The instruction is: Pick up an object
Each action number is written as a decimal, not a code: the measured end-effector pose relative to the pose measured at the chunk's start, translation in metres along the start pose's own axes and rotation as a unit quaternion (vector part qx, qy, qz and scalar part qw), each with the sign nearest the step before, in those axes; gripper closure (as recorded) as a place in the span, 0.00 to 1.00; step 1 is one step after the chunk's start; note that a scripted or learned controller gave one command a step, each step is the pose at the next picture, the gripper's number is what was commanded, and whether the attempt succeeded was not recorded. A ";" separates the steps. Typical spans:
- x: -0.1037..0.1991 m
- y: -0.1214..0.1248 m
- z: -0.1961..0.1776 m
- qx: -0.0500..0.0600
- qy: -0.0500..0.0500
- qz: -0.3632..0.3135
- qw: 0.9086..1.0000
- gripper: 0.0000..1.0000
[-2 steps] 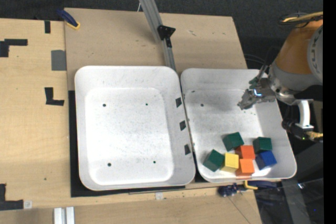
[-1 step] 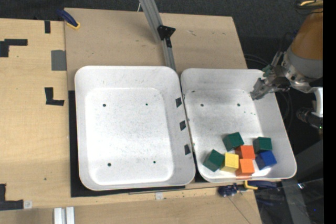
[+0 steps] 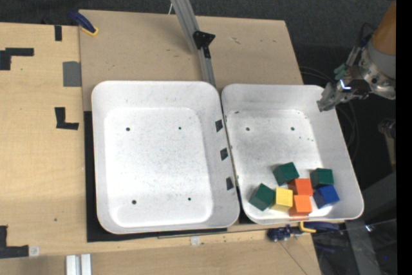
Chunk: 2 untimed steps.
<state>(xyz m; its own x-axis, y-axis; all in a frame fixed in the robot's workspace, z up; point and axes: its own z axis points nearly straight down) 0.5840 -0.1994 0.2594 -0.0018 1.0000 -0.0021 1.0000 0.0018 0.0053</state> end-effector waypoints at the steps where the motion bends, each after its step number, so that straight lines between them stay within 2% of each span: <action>1: 0.046 -0.013 0.012 0.004 0.002 -0.001 1.000 1.00; 2: 0.098 -0.024 0.004 0.003 0.002 -0.002 1.000 1.00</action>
<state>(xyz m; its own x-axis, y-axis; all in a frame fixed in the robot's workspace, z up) 0.5603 -0.1019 0.2548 -0.0056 1.0000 0.0020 1.0000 0.0056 -0.0009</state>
